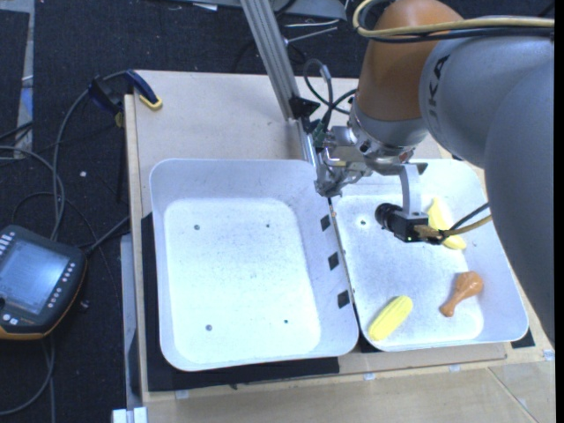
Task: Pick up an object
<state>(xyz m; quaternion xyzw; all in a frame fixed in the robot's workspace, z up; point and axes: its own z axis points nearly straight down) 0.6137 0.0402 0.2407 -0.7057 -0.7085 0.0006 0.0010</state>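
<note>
The right bin (493, 324) holds a yellow corn cob (390, 316) near its front and an orange drumstick-shaped toy (462, 293) to the right of the cob. A pale yellow piece (443, 220) lies further back, partly behind the robot's cable. My gripper (329, 181) hangs low over the back left corner of the right bin, by the wall shared with the left bin. It is well apart from all three objects, and I see nothing in it.
The left bin (167, 263) stands beside the right one. A slanted metal strut (273, 51) rises behind the bins close to the gripper. A teach pendant (35, 276) lies off the bench at the left.
</note>
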